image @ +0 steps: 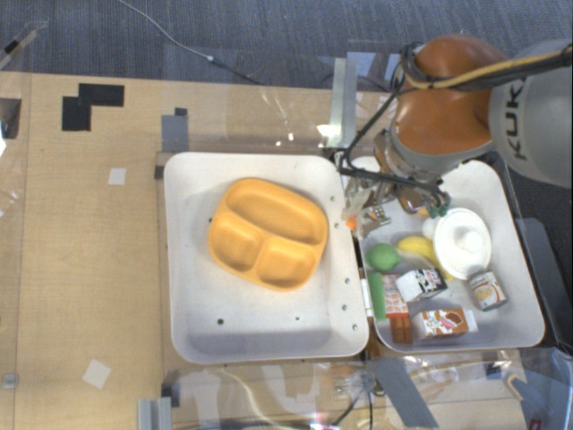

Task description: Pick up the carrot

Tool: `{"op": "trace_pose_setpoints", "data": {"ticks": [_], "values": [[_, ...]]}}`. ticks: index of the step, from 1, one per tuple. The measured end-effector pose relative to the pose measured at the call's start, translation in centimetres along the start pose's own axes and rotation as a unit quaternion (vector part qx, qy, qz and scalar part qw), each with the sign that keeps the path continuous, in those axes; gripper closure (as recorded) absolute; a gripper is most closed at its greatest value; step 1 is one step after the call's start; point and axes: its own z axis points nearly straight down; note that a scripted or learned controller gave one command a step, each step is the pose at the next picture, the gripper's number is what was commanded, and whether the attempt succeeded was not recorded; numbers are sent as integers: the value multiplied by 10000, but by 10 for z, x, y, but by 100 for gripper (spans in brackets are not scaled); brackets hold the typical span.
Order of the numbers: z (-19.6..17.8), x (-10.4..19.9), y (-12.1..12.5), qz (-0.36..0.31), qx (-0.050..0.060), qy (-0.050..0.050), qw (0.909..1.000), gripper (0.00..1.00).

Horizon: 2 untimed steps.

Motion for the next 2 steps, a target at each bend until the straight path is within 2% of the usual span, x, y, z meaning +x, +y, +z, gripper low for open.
{"op": "trace_pose_setpoints", "data": {"ticks": [1,2], "values": [[17,-20,64,-34,-18,33,10000,100],[-8,-33,11,673,4,26,9977,100]]}}
